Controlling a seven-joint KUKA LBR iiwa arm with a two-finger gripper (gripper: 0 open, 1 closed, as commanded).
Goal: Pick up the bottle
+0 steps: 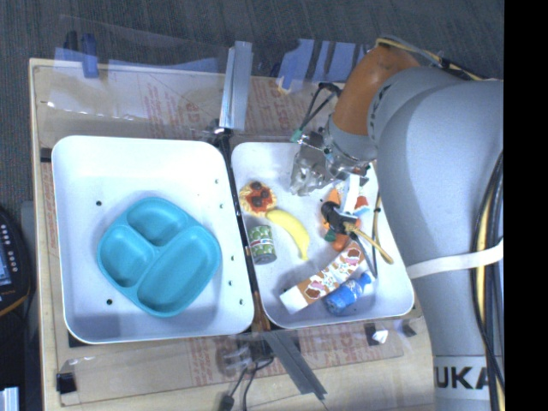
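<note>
Near the right bin's front edge, the bottle (348, 296) lies well apart from the fingers (310, 178) (state unclear).

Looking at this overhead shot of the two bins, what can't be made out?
- Gripper: too small and blurred in the camera view to read its state.
- Bottle: partly covered by the patterned box.
- Items near the orange toy: overlapped by the arm, shapes unclear.
- Can: label too small to read.
</note>
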